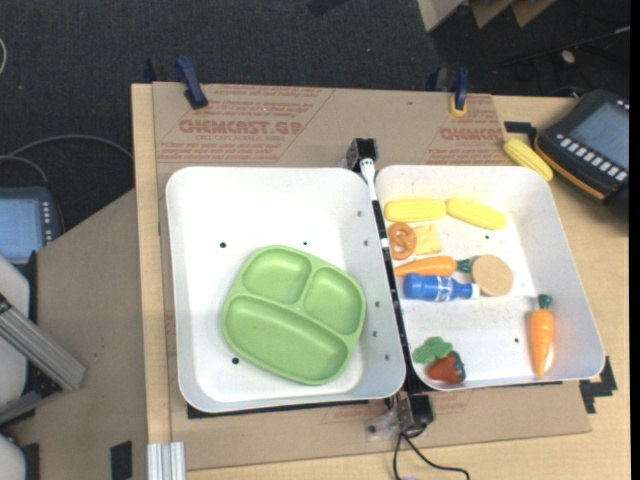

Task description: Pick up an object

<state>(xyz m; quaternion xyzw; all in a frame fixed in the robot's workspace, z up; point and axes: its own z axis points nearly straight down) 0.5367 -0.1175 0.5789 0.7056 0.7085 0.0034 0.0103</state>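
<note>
The right bin (560, 228) holds several toy foods. Two yellow pieces (415, 210) (476, 214) lie near its far edge, with a pretzel (402, 238) on an orange cracker (424, 239) just below them. An orange carrot (427, 265) lies above a blue bottle (435, 288), and a tan round cookie (492, 275) sits to their right. A second carrot (541, 338) lies upright near the right wall. A strawberry (446, 368) with green leaves (433, 349) rests at the front edge.
The left bin (190, 268) carries a green divided plate (294, 313). A yellow-and-black pendant (590, 143) sits at the bench's far right. Blue and yellow clamps (190, 80) (459, 93) grip the cardboard's far edge.
</note>
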